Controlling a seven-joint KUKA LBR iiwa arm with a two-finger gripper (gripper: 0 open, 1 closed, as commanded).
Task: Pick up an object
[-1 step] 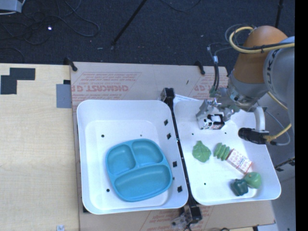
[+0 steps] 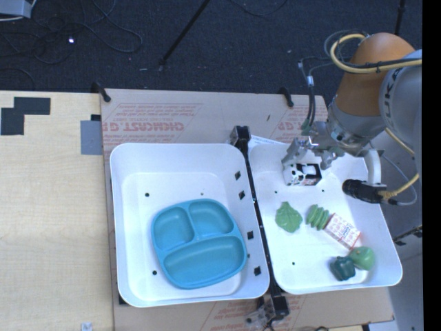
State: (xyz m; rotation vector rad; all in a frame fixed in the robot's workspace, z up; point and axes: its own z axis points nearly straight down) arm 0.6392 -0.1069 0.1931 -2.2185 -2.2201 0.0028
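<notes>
Big grey arm (image 2: 375,81) comes in from the right, gripper (image 2: 303,165) sitting low over the far end of the right bin (image 2: 386,271); honestly can't tell how its grip stands or if it's got anything. Left bin (image 2: 138,164) has a blue divided plate (image 2: 198,243). In the right bin: a green leafy toy (image 2: 289,217), green ridged piece (image 2: 318,216), little red-and-white box (image 2: 342,230), and a green pear-ish thing (image 2: 362,257) touching a dark teal lump (image 2: 342,268).

Single fixed overhead view, slanting down on both white bins (image 2: 124,185).
</notes>
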